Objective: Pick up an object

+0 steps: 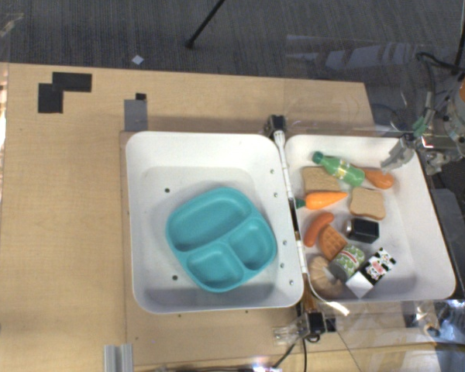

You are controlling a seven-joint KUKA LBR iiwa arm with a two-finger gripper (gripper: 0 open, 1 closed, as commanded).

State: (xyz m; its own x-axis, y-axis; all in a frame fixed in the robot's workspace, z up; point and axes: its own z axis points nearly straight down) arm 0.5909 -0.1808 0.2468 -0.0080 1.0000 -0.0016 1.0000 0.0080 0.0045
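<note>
I am watching the gripper [397, 155] hanging over the far right corner of the right bin [442, 263], and I cannot tell from this slanted view how it is set; nothing is showing in its grasp. I am taking the green bottle [337, 167] as my landmark, since it is lying on its side nearest the gripper. Just right of the bottle's neck an orange-red piece [380, 180] is resting, too small for me to name. Touching the bottle on its near side is a slice of bread [318, 180], and just nearer than that a carrot [325, 201] is lying crosswise. Right of the carrot sits a second slice of bread [367, 203], with a small black box [363, 229] nearer still. Well nearer than the bottle, a sausage [318, 226], a waffle [332, 243], a can [347, 261] and a black-and-white carton [373, 270] are crowding together. The left bin [139, 208] is bearing a teal divided plate [221, 239]. I am judging the bottle the likeliest pick: it is looking like light, stiff toy plastic, smooth and round, so it is probably apt to roll or slip. I would be closing across its body, not its neck, keeping clear of the bread touching it.
</note>
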